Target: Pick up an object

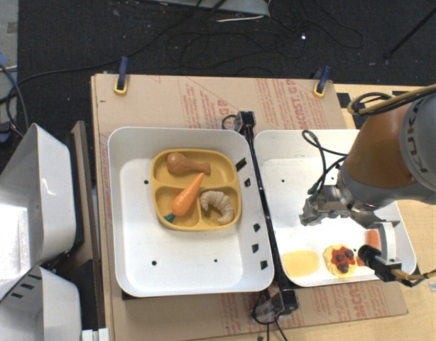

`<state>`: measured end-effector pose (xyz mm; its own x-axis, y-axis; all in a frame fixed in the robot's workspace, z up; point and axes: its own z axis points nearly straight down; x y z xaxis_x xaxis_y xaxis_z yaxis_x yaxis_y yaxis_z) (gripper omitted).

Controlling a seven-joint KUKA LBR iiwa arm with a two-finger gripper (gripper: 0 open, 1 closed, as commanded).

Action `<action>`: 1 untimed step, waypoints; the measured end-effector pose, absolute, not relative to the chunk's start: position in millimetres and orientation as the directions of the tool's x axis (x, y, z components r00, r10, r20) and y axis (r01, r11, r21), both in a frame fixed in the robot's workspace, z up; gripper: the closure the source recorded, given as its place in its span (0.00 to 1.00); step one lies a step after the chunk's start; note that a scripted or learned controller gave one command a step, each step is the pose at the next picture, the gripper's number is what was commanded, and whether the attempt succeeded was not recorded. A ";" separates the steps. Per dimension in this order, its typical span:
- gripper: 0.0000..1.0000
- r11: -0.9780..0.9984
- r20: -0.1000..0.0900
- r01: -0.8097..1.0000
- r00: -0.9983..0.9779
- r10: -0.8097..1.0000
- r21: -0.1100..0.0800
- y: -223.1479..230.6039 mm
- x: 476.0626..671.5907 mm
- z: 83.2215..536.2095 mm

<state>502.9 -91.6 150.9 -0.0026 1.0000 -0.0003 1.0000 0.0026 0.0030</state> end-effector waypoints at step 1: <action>1.00 0.003 -0.001 1.000 -0.003 1.000 0.005 -93.8 511.6 196.7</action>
